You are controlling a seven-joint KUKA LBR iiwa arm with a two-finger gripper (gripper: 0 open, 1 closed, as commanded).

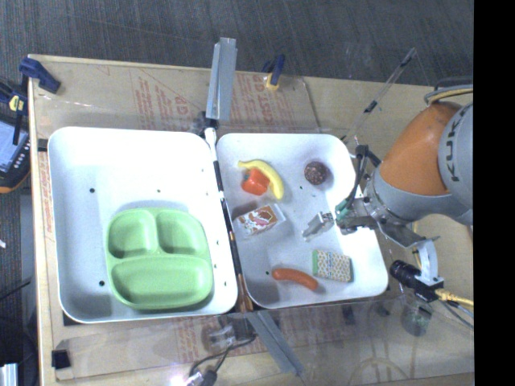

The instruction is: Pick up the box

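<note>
The hot dog (pixel 294 278) lies at the front of the right bin (pixel 273 149), and a little patterned pad (pixel 332 265) sits just beside it, toward the arm. A bit farther back hangs the gripper (pixel 317 225), low over the bin floor. It holds nothing, and I cannot tell if it is open or closed. The box (pixel 258 219) is the small flat pack with a picture on top. It lies to the left of the gripper, close to the wall between the two bins. I think that wall could be the trouble: if the gripper comes down too far left, it may bump the wall or push the box up against it. The box is flat too, so it may slide away and not get pinched. Right behind the box lie a red pepper (pixel 254 182) and a banana (pixel 271 174), touching each other, so a reach too far back could grab them by mistake. A dark round thing (pixel 316 173) sits farther back on the right, out of the way. The green tray (pixel 160 259) rests in the left bin (pixel 88 155), well apart. A blue clamp (pixel 274 67) sits on the far edge of the counter (pixel 338 95).
</note>
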